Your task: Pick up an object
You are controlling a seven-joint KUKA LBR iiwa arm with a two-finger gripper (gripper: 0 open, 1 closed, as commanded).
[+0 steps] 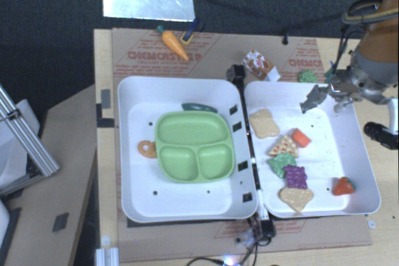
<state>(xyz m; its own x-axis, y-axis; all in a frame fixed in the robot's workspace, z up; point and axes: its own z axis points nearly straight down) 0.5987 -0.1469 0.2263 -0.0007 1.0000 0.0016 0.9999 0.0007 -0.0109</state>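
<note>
My gripper (325, 103) hangs over the back of the right bin (355, 134), open, with nothing between its fingers. Below and left of it lie the toy foods: a bread slice (264, 124), an orange piece (301, 137), a pizza wedge (283, 146), a green leafy piece (282, 164), purple grapes (295, 176) and a toast (295, 197). A strawberry (343, 185) sits near the front right corner. The gripper touches none of them.
The left bin (134, 134) holds a green divided plate (194, 146), a pretzel (147, 149) and a dark green item (199, 108). Behind the bins lie a carrot (174, 45), a small packet (257, 63) and a green toy (307, 76).
</note>
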